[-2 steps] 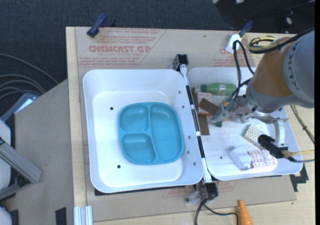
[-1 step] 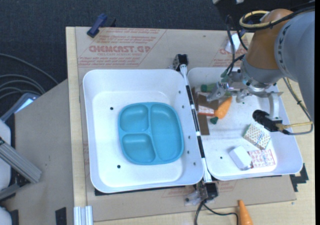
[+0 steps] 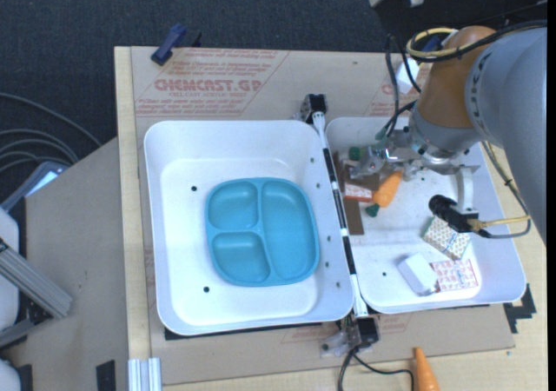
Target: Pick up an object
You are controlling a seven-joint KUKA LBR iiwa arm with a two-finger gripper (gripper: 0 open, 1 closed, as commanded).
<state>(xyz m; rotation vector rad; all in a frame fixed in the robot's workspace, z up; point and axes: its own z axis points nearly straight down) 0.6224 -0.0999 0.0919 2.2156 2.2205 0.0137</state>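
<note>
**Sam:** What do you see from the camera up top?

**Me:** I see two white bins side by side on the bench. The left bin (image 3: 165, 207) has a blue plate (image 3: 261, 230) lying flat in the middle. The plate has three parts.

**Sam:** And the other one?

**Me:** The right bin (image 3: 504, 281) has the small stuff. A toy carrot (image 3: 386, 190) lies tilted near the top left. Just left of it is a brown bar (image 3: 354, 200) by the wall between the bins. Near the front sits a white block (image 3: 416, 273), and just beside it a flat card with red dots (image 3: 456, 275). A little checked box (image 3: 446, 238) is above that card.

**Sam:** Where is my arm?

**Me:** The arm (image 3: 486, 85) comes in from the right. The gripper (image 3: 390, 157) hangs over the top of the right bin, just above the carrot.

**Sam:** Are the jaws wide or closed?

**Me:** I cannot tell. I see nothing between them that I could call held. The carrot lies on the bin floor.
</note>
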